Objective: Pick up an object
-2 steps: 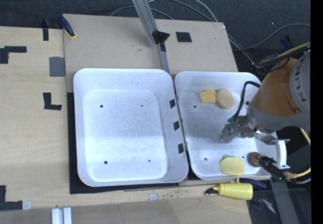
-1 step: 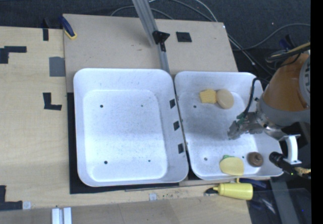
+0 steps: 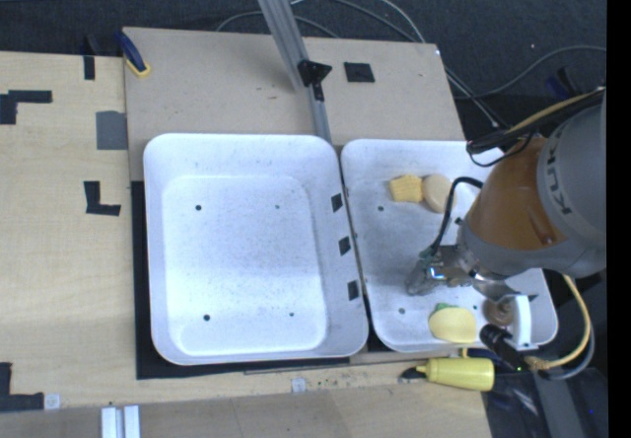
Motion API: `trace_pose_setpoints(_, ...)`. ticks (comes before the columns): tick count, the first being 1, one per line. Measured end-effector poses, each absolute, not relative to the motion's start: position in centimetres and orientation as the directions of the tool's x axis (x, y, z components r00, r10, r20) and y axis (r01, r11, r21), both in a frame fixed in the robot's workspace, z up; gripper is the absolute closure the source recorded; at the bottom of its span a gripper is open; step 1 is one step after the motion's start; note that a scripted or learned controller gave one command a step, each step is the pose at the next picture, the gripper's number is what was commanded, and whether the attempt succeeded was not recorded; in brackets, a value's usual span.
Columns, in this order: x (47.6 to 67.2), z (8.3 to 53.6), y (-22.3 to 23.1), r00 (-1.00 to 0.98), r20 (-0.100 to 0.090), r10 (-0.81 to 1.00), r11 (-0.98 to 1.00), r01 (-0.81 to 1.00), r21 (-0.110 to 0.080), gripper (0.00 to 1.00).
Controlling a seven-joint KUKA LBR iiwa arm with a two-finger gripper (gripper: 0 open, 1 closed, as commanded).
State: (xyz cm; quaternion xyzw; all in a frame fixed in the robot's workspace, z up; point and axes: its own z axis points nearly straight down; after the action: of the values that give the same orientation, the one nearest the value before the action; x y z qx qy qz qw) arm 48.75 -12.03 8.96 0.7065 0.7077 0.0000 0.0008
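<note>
My gripper (image 3: 426, 278) hangs low over the floor of the right bin (image 3: 380, 229), reaching in from the right under the orange wrist band. A yellow lemon-like object (image 3: 453, 325) lies just below and right of it near the bin's front edge. A yellow block (image 3: 403, 189) and a tan round piece (image 3: 436, 192) lie side by side at the back of the same bin, well above the gripper. Nothing shows between the gripper's tips.
The left bin (image 3: 242, 249) stands beside the right one, with black clips along the shared rim. A grey pole (image 3: 286, 32) slants in from the top. A yellow-handled tool (image 3: 458, 373) lies on the bench in front of the right bin. Cables trail at the top right.
</note>
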Motion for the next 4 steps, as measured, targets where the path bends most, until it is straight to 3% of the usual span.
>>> trace_pose_setpoints(1, 49.0, 9.0, -8.7, 0.0, -0.002, 1.0, 0.0, 1.0, 0.003, 1.0)
trace_pose_setpoints(4, 48.9, 11.9, -8.6, 0.0, 0.0, 1.0, 0.0, 1.0, 0.0, 1.0)
